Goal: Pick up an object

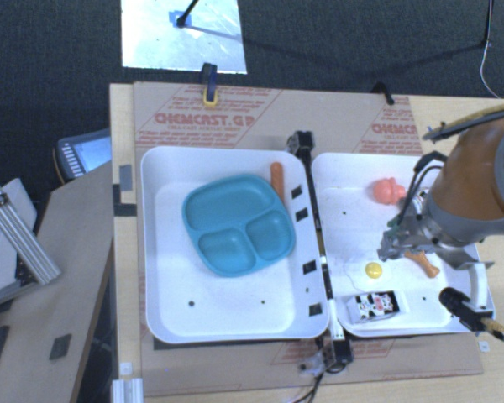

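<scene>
A: Where does the arm stand?

B: It reaches in from the right over the right bin point(336, 170); the orange band sits above the grey wrist, and the gripper point(392, 248) hangs low near the middle of that bin.

A: Is the claw wide, narrow, or holding something?

B: I cannot tell; the wrist body covers it from this slant, and nothing is seen caught in it.

A: What lies in the right bin?

B: A pink toy point(388, 191) near the far wall, apart from the gripper; a small yellow ball point(374, 269) just beside the gripper, on its near side; an orange-tan piece point(422, 264) poking out from under the wrist, to the right of the ball; a small card with red and black marks point(375, 306) near the front wall, a little nearer than the ball.

A: And the left bin?

B: The left bin point(164, 225) bears a blue divided plate point(238, 224), with three compartments, lying flat near the middle; an orange stick point(277, 180) lies along the plate's far right edge, close to the divider between the bins; whether it touches the plate I cannot tell.

A: What is under the bins?

B: A brown cardboard sheet point(260, 116) with red lettering; a yellow clip point(211, 97) sits at its far edge.
</scene>
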You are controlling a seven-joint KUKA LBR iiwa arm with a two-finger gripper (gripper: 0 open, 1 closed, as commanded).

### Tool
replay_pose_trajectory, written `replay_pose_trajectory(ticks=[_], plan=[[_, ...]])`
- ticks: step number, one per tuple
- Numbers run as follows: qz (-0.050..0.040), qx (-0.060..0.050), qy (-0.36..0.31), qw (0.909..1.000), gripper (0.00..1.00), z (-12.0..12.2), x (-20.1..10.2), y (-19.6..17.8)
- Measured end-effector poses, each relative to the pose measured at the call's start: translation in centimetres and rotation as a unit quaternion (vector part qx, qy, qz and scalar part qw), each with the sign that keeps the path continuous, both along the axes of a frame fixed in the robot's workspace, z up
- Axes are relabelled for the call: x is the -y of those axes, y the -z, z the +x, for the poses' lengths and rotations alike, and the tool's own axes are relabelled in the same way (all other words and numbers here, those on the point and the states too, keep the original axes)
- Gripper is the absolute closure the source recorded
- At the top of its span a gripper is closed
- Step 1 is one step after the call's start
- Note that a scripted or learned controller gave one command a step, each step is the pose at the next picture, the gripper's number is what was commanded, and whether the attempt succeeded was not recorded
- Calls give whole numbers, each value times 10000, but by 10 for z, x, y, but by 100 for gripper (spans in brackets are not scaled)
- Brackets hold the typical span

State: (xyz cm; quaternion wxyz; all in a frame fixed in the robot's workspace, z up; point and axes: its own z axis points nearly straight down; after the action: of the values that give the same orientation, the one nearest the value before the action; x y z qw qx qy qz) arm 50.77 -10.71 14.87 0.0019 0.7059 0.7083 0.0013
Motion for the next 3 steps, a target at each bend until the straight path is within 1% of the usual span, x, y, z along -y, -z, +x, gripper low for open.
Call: replay_pose_trajectory(ticks=[1, 2, 3], plan=[[-1, 9, -5, 10000, 100, 6, -2, -44], [-1, 6, -4, 10000, 100, 8, -2, -79], [13, -4, -30, 10000, 100, 29, -49, -89]])
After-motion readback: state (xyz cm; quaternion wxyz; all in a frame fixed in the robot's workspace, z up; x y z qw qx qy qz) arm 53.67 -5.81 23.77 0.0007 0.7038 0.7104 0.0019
